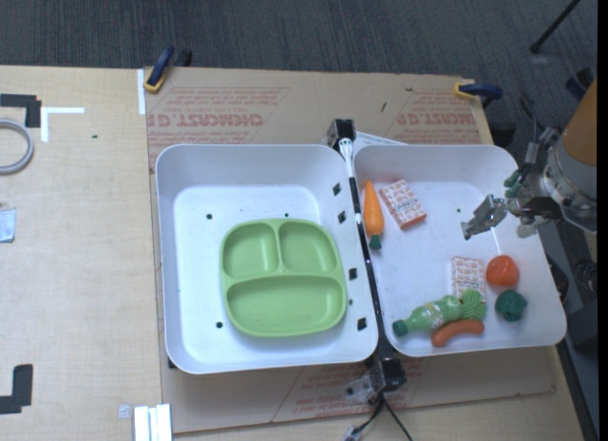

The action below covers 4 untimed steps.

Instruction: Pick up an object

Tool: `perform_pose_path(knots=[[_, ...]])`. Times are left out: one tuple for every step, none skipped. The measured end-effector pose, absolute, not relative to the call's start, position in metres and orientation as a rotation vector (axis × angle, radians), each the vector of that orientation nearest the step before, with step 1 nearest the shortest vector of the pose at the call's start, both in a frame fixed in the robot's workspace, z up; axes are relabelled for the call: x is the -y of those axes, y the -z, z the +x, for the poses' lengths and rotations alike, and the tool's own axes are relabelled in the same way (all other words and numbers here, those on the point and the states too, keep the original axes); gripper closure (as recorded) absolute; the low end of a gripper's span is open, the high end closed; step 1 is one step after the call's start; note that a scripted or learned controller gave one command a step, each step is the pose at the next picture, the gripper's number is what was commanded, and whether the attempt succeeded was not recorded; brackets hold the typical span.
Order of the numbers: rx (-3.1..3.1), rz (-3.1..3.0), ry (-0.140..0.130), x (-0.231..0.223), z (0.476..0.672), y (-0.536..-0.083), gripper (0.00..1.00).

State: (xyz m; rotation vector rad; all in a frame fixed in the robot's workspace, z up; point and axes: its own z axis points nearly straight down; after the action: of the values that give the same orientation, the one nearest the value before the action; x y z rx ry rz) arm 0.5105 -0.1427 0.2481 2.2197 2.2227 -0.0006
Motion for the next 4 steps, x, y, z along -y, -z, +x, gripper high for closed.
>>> perform_pose_path(knots=[[-2.189,2.254,0.0,0.122,0.478,-0.135,0.0],[-1.954,2.459,0.001,0.166,0.573,-0.092,0.0],[-1.999,2.425,0.001,0.146,0.502,-0.093,0.0],[-1.995,2.426,0.0,0.146,0.503,-0.102,1.0]])
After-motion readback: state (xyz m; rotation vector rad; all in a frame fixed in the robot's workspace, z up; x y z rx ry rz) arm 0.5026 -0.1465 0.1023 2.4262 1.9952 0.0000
